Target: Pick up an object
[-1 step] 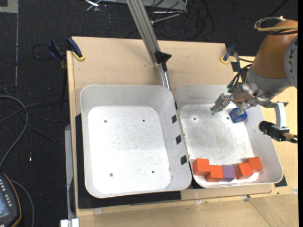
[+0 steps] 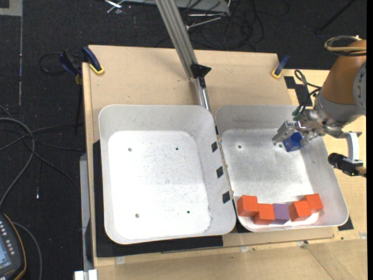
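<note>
Midway up the frame's right side, a small blue block (image 2: 293, 142) sits between the fingers of the tool (image 2: 289, 137), which is closed on it above the right bin's (image 2: 274, 174) upper right area. The grey arm (image 2: 341, 95), with its orange band, reaches in from the right edge. Along that bin's lower wall lies a row of blocks: an orange block (image 2: 248, 205) at the left, a second orange one (image 2: 266, 213), a purple block (image 2: 281, 212), then two more orange blocks (image 2: 308, 206) toward the right corner, touching one another. The left bin (image 2: 116, 121) lies beside it on the tan tabletop (image 2: 145, 77). A metal pole (image 2: 178, 31) slants down from the top of the frame to the gap between the bins. Yellow-tipped clamps (image 2: 93, 63) grip the tabletop's upper corners.
</note>
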Available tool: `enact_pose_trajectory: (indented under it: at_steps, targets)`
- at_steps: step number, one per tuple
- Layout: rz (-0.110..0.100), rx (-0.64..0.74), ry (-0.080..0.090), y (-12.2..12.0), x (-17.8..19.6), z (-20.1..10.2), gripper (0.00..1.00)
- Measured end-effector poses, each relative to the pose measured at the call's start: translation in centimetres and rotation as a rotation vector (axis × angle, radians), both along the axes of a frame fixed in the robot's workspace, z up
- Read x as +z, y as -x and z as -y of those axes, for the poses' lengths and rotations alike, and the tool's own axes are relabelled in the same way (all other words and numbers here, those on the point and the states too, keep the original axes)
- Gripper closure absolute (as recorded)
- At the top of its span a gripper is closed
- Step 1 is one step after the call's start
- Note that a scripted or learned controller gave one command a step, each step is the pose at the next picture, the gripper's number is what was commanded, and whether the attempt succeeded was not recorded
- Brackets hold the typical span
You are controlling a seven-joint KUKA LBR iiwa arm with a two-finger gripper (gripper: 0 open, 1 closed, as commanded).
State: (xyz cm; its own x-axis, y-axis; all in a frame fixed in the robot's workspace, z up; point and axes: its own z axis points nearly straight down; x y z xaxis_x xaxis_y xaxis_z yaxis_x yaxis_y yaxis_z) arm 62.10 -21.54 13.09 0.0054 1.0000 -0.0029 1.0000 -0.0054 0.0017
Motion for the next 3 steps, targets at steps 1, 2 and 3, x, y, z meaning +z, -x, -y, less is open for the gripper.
enact_pose_trajectory:
  at_steps: [1, 2, 3]
  targets:
    - [-0.002, 0.004, -0.003, -4.4, -2.4, 0.5, 0.0]
    - [-0.007, 0.003, -0.004, 1.1, -3.6, -0.4, 0.0]
    - [-0.004, 0.005, -0.004, 5.4, -3.5, -3.5, 0.0]
